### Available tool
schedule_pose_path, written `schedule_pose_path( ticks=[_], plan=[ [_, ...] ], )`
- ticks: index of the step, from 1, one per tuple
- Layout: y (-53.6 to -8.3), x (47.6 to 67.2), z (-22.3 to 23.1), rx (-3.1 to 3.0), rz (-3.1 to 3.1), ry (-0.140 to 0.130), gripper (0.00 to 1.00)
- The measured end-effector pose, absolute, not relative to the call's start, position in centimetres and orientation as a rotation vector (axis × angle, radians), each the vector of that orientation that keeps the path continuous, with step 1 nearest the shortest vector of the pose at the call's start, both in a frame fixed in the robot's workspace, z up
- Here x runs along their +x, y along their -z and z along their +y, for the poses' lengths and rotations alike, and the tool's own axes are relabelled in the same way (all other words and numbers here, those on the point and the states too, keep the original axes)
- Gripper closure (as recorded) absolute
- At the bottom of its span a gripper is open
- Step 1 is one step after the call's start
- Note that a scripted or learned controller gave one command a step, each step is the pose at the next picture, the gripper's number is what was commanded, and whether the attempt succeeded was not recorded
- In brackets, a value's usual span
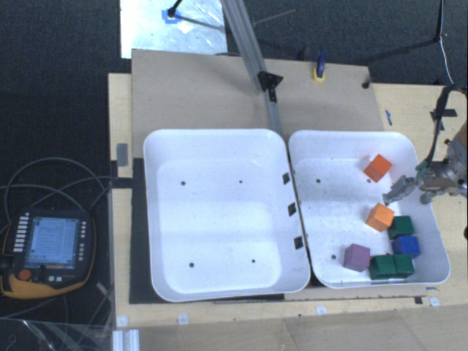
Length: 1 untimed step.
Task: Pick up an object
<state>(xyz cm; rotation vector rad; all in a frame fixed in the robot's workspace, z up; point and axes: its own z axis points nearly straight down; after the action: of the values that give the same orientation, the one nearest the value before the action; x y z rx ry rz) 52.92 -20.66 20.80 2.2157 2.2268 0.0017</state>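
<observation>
Gripper [401, 190], jaw state unreadable, sits just above the orange cube [379, 216] in the right bin [314, 269]; cube looks light, rigid, best pinched across flat opposite faces.

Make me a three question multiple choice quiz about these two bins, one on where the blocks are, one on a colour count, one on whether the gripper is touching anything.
1. Where do the blocks lie?
A. left bin
B. right bin
C. on the bench between the bins

2. How many orange blocks are there?
A. one
B. two
C. four

3. How does the gripper stand to the blocks?
A. it hangs over the right bin near an orange block, gripping none
B. it lifts the purple block
C. it rests in the left bin

Answers:
1 B, all the blocks sit in the right bin.
2 B, one orange block lies toward the bin's far side, the other below the gripper.
3 A, nothing shows between its tips.
</observation>
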Motion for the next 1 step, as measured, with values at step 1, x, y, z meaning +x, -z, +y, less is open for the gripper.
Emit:
schedule_pose_path(
  ticks=[1],
  plan=[
    [-20.82,52.93,-20.66,2.216,2.226,-0.002,0.0]
  ],
)
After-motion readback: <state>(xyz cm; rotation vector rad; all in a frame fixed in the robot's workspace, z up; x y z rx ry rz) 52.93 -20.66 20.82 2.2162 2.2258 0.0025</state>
